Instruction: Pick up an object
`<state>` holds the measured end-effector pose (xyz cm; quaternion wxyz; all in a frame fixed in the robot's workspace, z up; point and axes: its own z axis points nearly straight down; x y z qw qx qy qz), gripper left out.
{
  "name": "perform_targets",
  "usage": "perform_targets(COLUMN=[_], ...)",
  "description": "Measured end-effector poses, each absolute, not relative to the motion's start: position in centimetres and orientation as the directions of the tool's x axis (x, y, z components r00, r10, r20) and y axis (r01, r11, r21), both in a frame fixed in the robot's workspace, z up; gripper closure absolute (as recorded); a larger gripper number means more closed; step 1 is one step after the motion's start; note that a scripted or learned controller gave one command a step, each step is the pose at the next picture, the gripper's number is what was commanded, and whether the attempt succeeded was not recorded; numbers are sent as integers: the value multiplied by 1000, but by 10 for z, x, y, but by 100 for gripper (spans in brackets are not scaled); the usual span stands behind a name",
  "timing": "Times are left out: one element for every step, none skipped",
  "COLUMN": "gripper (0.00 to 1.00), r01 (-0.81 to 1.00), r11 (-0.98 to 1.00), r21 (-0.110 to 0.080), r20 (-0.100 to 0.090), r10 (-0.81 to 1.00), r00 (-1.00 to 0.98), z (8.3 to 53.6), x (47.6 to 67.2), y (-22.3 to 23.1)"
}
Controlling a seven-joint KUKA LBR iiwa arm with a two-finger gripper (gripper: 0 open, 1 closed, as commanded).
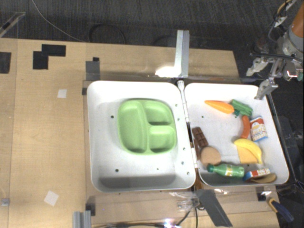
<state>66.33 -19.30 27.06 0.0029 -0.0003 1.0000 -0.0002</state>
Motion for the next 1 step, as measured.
perform_targets(gripper=[0], r01=[-7], r11=[1000], r21=[-2], r20=[-11], r10=[-7], r00=[-1000], z=[99], x=[648], y=[-175])
